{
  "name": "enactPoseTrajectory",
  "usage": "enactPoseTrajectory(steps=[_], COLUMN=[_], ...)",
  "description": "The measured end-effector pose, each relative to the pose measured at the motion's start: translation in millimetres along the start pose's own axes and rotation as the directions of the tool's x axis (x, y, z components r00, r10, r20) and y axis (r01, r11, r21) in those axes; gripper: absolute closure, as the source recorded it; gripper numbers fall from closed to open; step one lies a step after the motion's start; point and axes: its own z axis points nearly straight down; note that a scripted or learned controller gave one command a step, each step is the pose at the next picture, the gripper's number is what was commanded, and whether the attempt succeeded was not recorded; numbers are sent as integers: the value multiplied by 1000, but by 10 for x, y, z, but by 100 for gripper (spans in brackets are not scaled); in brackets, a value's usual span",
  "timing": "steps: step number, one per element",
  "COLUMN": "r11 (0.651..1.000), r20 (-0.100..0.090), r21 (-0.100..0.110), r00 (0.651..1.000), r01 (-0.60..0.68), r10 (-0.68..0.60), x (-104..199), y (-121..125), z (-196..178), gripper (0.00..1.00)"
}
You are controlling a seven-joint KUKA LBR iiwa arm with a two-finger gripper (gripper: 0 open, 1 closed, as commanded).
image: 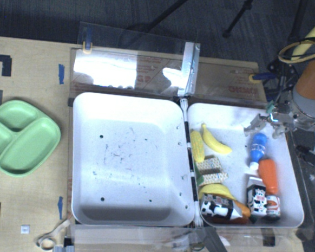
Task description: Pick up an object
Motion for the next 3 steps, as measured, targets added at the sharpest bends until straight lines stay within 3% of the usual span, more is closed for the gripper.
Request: enactPoseTrajectory(steps=[1,2,3], r11=[986,986,1000], r20=[-15,-6,1], r21=[-4,-8,-3], r00=[986,986,1000], r01=[-166,-165,-20], r10=[166,165,20], x=[9,-10,723], y=[67,71,313], z=[545,439,-498], gripper=[0,100,100])
